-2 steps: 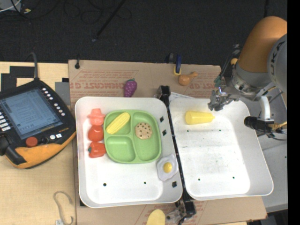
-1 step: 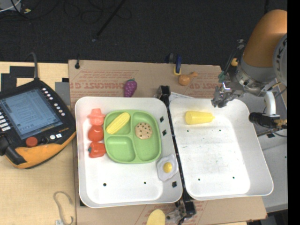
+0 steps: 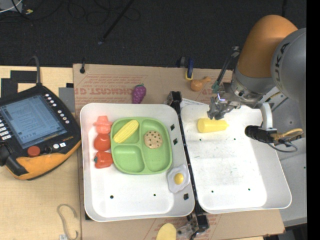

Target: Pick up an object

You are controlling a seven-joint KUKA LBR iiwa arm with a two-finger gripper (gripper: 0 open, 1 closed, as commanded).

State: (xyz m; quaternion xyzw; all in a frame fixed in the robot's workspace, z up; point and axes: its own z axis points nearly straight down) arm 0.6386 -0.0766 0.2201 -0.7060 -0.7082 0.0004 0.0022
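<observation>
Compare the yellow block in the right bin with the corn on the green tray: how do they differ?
The yellow block is smooth and lies level, straight on the right bin's floor; the corn is ribbed, tapered and lies aslant in a compartment of the green tray. The end effector is right above the block, while the corn lies far from it. Both are yellow and lie flat.

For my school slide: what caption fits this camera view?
Robot gripper poised at a yellow block in the right bin, beside toy food in the left bin.

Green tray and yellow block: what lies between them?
In the camera view, the bins' black divider lies between the green tray and the yellow block, plus bare white bin floor.
</observation>
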